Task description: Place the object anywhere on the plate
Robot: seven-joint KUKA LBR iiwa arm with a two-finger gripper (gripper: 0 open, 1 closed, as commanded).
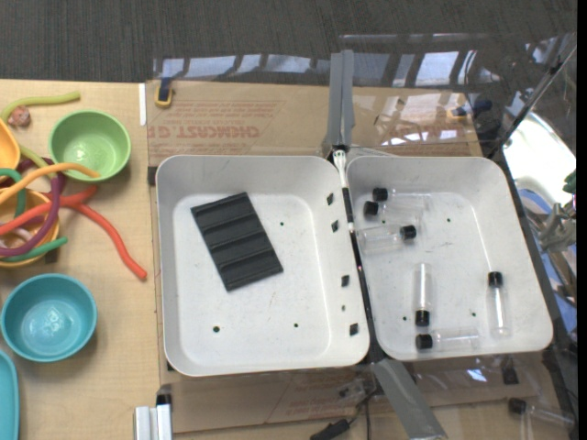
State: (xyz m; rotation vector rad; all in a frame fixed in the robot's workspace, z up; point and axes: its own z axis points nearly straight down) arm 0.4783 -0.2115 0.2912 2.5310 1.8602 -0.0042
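Bins stand side by side on the bench: the left bin (165,246) holds the plate (237,241), the right bin (514,209) holds the loose things. The plate is a dark ribbed slab lying flat in the upper left of its bin, its long axis slanted from upper left to lower right, with bare white floor all round it.

The object is judged to be one of the clear capped vials (which one is meant cannot be told). One vial (422,291) lies near the middle of the right bin with its long axis running up and down the view, cap at the lower end; a second (496,301) lies parallel to it, nearer the right wall; a third (449,340) lies crosswise along the lower wall.

Since the arm is said to reach in from the right, the vials are on its near side, and the plate lies well apart to their left, across both inner walls. The carry would have to clear those walls. A round vial could roll on the ribs.
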